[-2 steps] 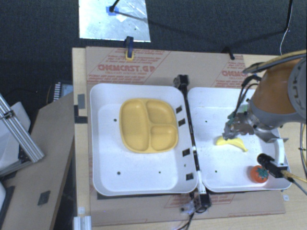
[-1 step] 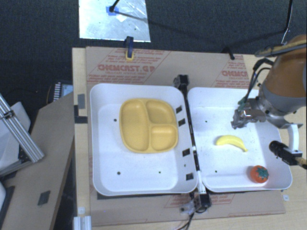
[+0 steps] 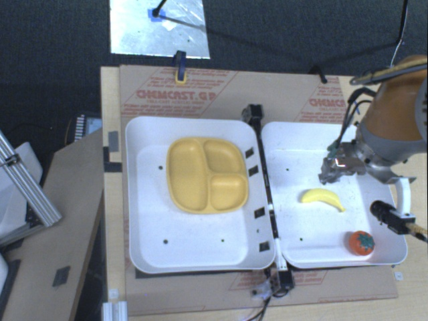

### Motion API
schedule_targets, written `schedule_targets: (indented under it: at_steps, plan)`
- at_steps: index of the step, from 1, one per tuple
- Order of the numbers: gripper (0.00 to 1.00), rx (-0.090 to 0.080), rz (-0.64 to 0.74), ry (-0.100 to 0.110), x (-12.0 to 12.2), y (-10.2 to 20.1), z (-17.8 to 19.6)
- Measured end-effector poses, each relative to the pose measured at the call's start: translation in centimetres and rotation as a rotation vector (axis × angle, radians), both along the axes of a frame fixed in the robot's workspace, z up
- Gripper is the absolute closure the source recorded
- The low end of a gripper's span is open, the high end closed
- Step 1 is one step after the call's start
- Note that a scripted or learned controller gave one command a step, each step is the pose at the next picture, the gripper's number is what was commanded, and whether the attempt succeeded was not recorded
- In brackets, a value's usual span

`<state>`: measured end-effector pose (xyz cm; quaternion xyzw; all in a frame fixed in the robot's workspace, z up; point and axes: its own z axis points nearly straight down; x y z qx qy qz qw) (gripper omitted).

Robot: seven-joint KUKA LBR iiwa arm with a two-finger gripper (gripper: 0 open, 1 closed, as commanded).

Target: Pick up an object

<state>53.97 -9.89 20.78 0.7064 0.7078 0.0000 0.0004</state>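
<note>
A yellow banana [image 3: 322, 198] lay on the floor of the right-hand bin [image 3: 294, 246], in the lower right part of the frame, its long axis running from left, slightly higher, down toward the right, with the curve bowed upward. The pincer [image 3: 330, 173] hung just above and a little right of the banana's left end in the picture, close to it but apart from it, with nothing seen between its fingers; how far they stood apart could not be told from this angle. The fruit therefore lay below the pincer in the frame, and a short drop toward the lower edge looked to be what a grasp across its narrow width would call for. Lower and further right, near the bin's corner, sat a small orange-red fruit with a green top [image 3: 361, 243], well clear of the banana. The grey arm with its orange band [image 3: 398, 109] reached in from the right. In the left-hand bin [image 3: 147, 246] rested a yellow divided plate [image 3: 206, 175], all on the desk [image 3: 114, 273].
</note>
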Motion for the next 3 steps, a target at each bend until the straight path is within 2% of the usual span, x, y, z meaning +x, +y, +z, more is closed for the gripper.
schedule_targets:
  at_steps: [1, 3]
  plan:
    - [1.0, 0.002, 0.008, -0.002, 2.2, 5.6, -0.2]
    - [1.0, 0.002, 0.007, -0.003, 4.4, 17.4, 1.8]
